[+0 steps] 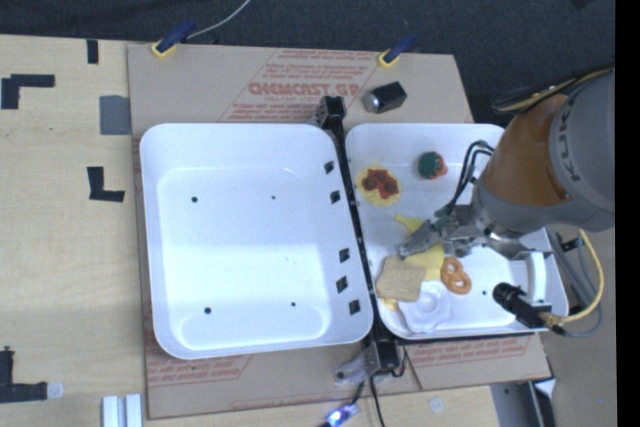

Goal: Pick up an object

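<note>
Two shallow white bins sit side by side on the table (60,215), resting on a cardboard sheet (300,80) that gives them a common base. Left position: the left bin (160,245) presents a bare white floor, which suggests it serves as the receiving side. Centre: a black divider (345,215) with clips joins the two rims and appears to keep the bins from sliding apart. Right position: the right bin (455,130) carries all the candidate objects, grouped near its middle and front: a red and yellow toy (379,183), a green and red ball (431,164), a tan bread-slice toy (400,281), a yellow piece (428,262), an orange pretzel-shaped toy (455,277) and a white item (425,310) at the front edge. The hand (425,237) is low over this cluster, just above the yellow piece and near the bread-slice toy, apparently positioned for a grasp. Its degree of opening cannot be determined, and no object is visibly gripped. Far right: the grey arm (560,165) reaches in over the bin rim.
</note>
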### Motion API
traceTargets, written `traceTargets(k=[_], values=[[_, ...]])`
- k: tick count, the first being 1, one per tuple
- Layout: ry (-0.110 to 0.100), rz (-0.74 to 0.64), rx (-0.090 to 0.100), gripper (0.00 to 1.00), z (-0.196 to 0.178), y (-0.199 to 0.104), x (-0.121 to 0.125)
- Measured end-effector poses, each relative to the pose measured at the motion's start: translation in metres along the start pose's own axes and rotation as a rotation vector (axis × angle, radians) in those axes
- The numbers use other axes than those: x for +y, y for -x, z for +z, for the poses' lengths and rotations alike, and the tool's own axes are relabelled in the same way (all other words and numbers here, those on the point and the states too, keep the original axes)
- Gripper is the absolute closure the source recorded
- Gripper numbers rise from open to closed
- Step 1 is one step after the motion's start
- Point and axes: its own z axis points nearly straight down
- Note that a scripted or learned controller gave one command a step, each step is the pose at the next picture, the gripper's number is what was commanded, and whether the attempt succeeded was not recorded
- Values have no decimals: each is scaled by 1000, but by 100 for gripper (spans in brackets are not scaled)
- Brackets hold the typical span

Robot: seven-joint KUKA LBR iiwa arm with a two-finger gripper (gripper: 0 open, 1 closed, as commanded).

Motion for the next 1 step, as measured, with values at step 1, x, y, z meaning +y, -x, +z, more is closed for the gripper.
traceTargets(k=[1], values=[[1, -7, 4, 100, -94, -80, -42]])
